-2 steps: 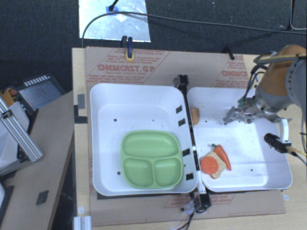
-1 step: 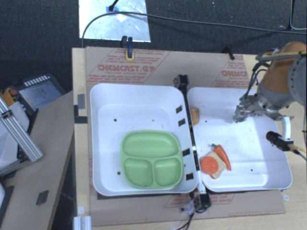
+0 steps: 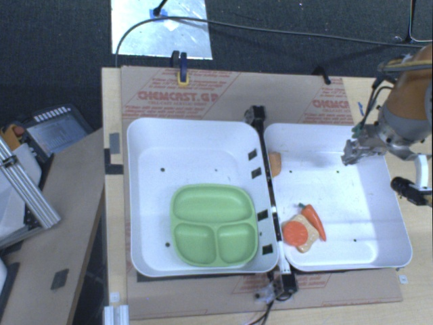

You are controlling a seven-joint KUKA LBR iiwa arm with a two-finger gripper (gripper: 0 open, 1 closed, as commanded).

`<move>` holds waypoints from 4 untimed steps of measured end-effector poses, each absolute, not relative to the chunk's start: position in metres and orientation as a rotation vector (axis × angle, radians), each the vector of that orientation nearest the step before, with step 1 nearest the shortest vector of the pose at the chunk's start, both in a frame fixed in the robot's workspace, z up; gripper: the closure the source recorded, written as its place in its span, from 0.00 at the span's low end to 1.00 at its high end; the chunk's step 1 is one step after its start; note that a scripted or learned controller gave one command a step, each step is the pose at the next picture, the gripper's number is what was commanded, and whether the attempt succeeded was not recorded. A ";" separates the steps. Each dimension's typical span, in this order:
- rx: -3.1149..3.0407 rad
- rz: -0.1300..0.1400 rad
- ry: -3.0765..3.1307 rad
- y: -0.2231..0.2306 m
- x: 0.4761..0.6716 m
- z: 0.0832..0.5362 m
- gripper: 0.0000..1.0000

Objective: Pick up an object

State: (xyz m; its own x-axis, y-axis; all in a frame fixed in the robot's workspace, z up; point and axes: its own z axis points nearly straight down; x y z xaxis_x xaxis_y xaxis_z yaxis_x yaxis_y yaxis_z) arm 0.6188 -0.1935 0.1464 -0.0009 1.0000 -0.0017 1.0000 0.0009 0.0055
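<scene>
In the right bin a small pile of toy food lies near the front left: an orange carrot, a red-orange round piece and a beige piece under them. A tan object rests against the bin's left wall. My gripper hangs over the back right part of this bin, well away from the pile, with nothing visibly between its fingers.
The left bin holds a green three-compartment plate. A black divider with clips runs between the bins. The arm enters from the right. Cardboard lies under both bins.
</scene>
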 end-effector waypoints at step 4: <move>2.210 0.005 2.231 -0.089 0.643 0.232 1.00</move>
